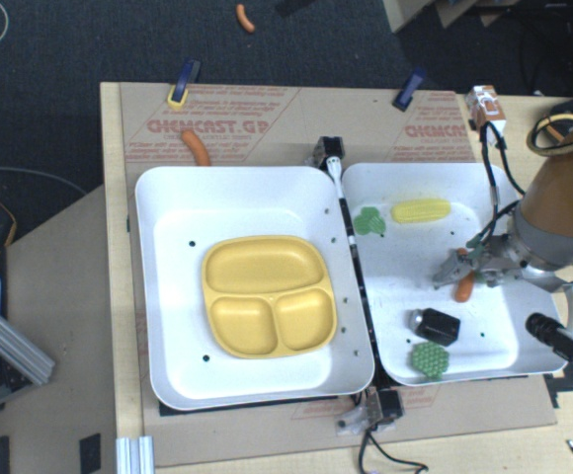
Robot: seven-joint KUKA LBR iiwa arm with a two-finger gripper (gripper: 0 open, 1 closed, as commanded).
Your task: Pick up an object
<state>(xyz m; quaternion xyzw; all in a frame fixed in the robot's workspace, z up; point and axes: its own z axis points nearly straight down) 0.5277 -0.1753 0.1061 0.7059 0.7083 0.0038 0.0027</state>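
While a black block (436,325) lies just below, the fingers (464,272) close around a small orange carrot-shaped piece (463,287).

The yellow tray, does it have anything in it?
Empty. The yellow tray lies flat in the left bin, and all three of its compartments show only bare yellow.

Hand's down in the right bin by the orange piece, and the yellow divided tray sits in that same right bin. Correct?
Not quite. The hand is in the right bin by the orange piece, but the yellow divided tray sits in the left bin, as the camera view shows.
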